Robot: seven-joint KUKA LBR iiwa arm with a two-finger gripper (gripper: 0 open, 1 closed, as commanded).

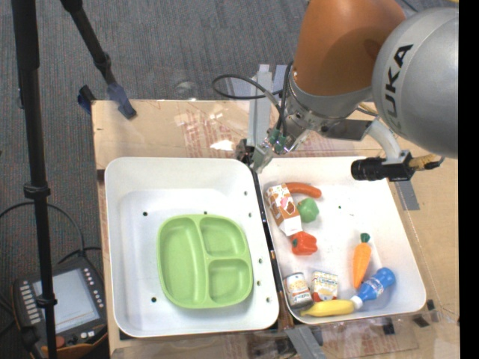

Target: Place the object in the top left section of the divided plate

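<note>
1. The step in hand looks like the start of the pick: the pale green plastic divided plate (203, 261) lies bare in the left shallow white bin (127, 185), all three of its sections unfilled, so nothing has been placed yet.

2. The task does not say which object is meant. The candidates all lie in the right shallow white bin (400, 230): a small brown-and-white carton (283, 209), a red sausage-shaped toy (302, 190), a green round toy (307, 210), a red toy pepper (303, 243), an orange toy carrot (361, 259), a blue-capped clear bottle (374, 285), a yellow toy banana (327, 308) and two small tins (310, 286).

3. The hand (263, 154) sits high, near the far end of the wall between the two bins, above the tabletop (172, 122). Whether it is spread or closed I cannot tell; nothing is seen in it.

4. The grey arm comes in from the right, its orange band (340, 32) large in the upper view, the wrist pointing down and leftward.

5. The next move, as I judge it, calls for going down over one object in the right bin, closing on it squarely, then carrying it over the wall to the plate's top left section.
</note>
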